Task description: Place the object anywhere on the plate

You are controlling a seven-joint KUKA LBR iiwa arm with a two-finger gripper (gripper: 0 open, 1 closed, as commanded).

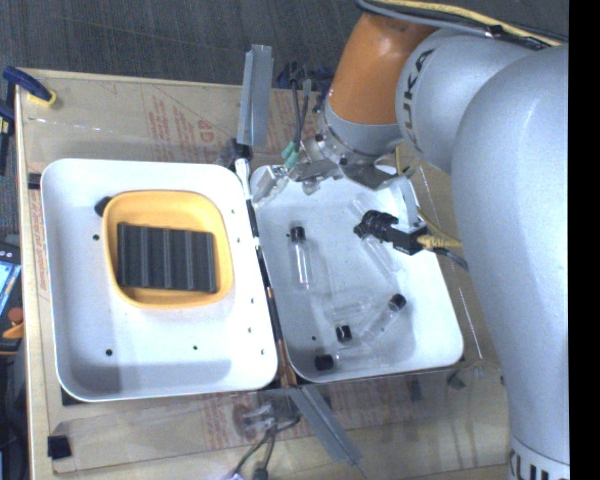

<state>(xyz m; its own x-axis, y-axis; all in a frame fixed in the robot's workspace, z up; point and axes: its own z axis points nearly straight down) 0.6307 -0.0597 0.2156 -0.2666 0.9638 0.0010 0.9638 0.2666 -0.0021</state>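
Where the right bin (435, 343) sits at centre frame, clear vials (300, 258) with black caps lie scattered. Left bin (70, 298) holds the yellow plate (165, 208), dark ribbed centre. Claw (280, 173) at upper centre; state cannot be told. "KUKA" partly readable on arm (480, 98).

A plywood bench top (130, 118) stands on dark grey carpeted floor (130, 18).

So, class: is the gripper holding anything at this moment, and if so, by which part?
It cannot be told. The gripper sits at the upper left corner of the right bin; no vial is seen held, and the clear vials lie on the bin floor.
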